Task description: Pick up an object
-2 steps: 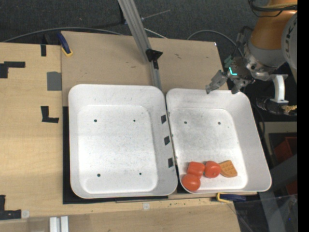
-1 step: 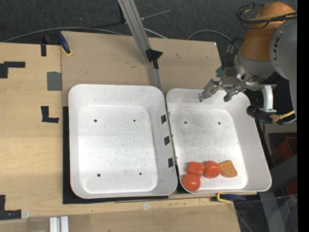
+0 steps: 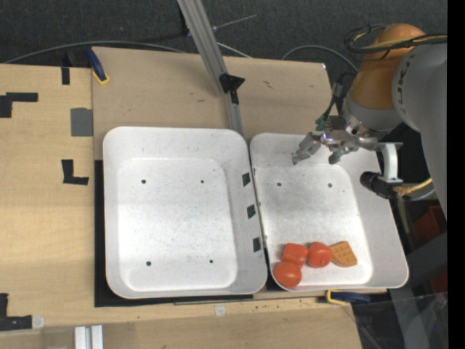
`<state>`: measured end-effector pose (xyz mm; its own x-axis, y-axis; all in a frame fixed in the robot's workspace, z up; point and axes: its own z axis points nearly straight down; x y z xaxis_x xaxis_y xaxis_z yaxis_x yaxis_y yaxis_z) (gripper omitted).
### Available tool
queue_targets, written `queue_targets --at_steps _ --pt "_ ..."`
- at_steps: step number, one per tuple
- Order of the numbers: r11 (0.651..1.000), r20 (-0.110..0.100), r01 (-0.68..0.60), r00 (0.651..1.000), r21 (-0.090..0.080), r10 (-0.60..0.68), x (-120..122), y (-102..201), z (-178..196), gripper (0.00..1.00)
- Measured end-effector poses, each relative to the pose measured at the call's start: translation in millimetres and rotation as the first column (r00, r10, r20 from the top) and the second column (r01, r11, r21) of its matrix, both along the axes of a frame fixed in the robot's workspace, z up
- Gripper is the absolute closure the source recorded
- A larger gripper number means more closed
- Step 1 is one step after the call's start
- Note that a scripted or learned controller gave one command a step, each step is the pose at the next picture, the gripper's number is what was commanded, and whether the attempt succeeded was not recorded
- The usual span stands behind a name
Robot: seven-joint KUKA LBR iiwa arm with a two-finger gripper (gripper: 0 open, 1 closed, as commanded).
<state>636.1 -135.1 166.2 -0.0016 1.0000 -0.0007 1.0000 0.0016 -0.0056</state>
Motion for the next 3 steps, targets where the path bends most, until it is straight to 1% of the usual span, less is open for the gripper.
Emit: queue_targets --at_steps 1,2,3 --pt "1.000 -0.001 0.000 1.000 0.000 0.000 -1.8 -1.0 -44.0 0.00" --pt "1.000 0.003 -0.001 1.000 0.000 0.001 -0.4 -0.3 -31.0 1.00" --pt "1.000 0.011 0.000 1.000 -0.001 0.000 0.9 -3.3 32.4 1.00"
